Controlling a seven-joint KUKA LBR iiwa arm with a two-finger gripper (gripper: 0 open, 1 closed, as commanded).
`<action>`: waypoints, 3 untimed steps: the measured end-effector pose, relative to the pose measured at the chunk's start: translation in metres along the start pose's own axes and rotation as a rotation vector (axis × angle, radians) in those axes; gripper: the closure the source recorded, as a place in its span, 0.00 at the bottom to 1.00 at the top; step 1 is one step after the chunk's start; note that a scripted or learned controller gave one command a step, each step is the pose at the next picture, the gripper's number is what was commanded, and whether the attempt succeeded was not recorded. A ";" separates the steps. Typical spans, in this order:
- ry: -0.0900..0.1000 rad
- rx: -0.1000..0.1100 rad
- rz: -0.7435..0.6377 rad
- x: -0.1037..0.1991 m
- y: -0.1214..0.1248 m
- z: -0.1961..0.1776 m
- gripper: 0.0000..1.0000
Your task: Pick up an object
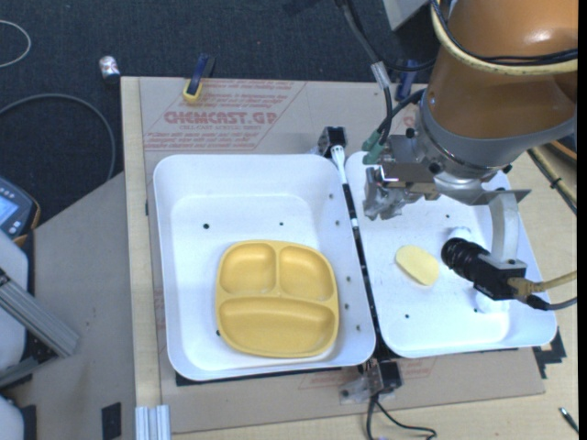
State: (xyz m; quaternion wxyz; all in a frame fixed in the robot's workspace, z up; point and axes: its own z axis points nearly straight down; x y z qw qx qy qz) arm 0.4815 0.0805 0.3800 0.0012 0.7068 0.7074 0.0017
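- Dark carpet (64, 26) surrounds a bench covered by a printed cardboard sheet (229, 117), on which two white bins sit side by side.
- Yellow piece (417, 266): a small flat oblong lying on the floor of the right bin (459, 342), left of that bin's middle. Its long axis runs from 10 o'clock to 4 o'clock.
- Gripper (381, 198): it hangs over the right bin's upper left part, near the shared wall. The piece lies apart from it, at 5 o'clock. Whether the claw is spread or pressed together cannot be told.
- Nothing else lies beside the piece on the bin floor.
- Left bin (165, 246): it holds a yellow three-compartment plate (277, 298), lying flat toward 5 o'clock of that bin.
- A blue and yellow clamp (195, 79) grips the sheet's far edge, at 11 o'clock.
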 end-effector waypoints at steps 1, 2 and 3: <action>0.000 -0.003 -0.001 0.000 0.001 -0.010 1.00; 0.000 -0.005 -0.001 0.001 0.001 -0.020 1.00; 0.000 -0.008 -0.002 0.001 0.002 -0.031 1.00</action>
